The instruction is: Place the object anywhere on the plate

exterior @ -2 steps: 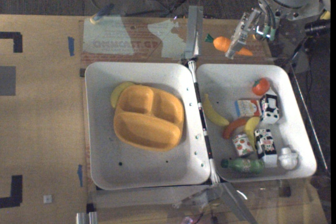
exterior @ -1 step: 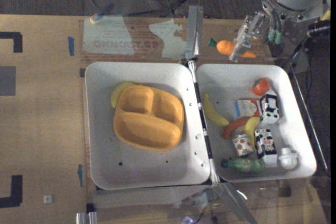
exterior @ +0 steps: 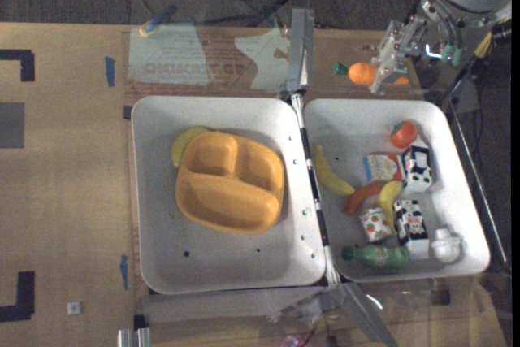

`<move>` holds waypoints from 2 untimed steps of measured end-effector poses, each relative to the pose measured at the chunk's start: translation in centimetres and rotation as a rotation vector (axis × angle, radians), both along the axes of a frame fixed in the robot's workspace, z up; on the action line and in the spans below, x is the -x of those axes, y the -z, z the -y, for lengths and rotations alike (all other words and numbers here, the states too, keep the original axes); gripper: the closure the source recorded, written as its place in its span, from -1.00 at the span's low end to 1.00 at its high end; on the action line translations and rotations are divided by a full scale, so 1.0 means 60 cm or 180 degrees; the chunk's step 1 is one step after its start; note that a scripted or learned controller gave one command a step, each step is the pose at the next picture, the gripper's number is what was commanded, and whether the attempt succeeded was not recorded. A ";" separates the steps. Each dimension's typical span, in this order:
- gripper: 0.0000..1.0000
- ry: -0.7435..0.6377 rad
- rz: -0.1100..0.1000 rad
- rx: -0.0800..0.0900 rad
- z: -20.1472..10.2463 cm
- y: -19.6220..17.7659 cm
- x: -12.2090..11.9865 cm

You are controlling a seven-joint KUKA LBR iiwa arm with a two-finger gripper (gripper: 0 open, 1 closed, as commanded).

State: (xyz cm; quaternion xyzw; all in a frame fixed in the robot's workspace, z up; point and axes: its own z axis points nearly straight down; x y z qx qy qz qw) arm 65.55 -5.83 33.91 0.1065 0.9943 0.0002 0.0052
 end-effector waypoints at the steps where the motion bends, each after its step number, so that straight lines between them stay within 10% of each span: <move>1: 1.00 -0.0638 0.0001 0.0005 0.018 0.009 -0.011; 2: 1.00 -0.1932 0.0009 0.0017 0.021 -0.166 -0.014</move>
